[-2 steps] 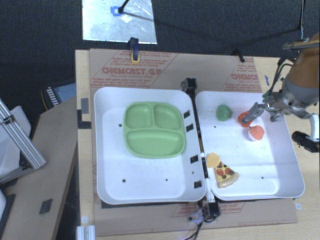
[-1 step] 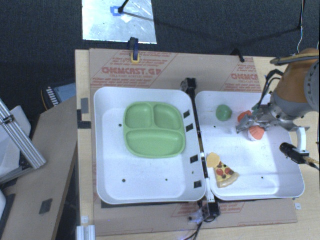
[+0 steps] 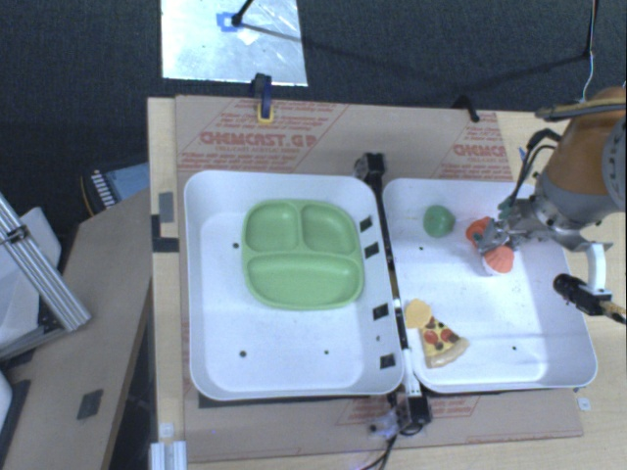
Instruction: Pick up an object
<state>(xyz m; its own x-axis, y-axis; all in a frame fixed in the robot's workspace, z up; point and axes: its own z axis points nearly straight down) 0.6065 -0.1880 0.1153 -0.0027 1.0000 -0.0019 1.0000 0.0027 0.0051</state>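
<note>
In the right bin [image 3: 549, 351], my gripper [image 3: 497, 240] is down at a small red and orange object [image 3: 499, 260] near the bin's back right. Part of that object also shows red just left of the gripper. A green ball [image 3: 438, 220] lies to the left of it, apart from the gripper. A toy pizza slice [image 3: 443, 342] and a small yellow piece [image 3: 418, 312] lie near the bin's front left corner. The gripper body hides how it stands around the red object.
The left bin [image 3: 211, 351] holds a green divided plate [image 3: 301, 254]. A black divider [image 3: 385, 262] runs between the bins. The grey arm with its orange band [image 3: 588, 160] comes in from the right, over the right bin's far edge.
</note>
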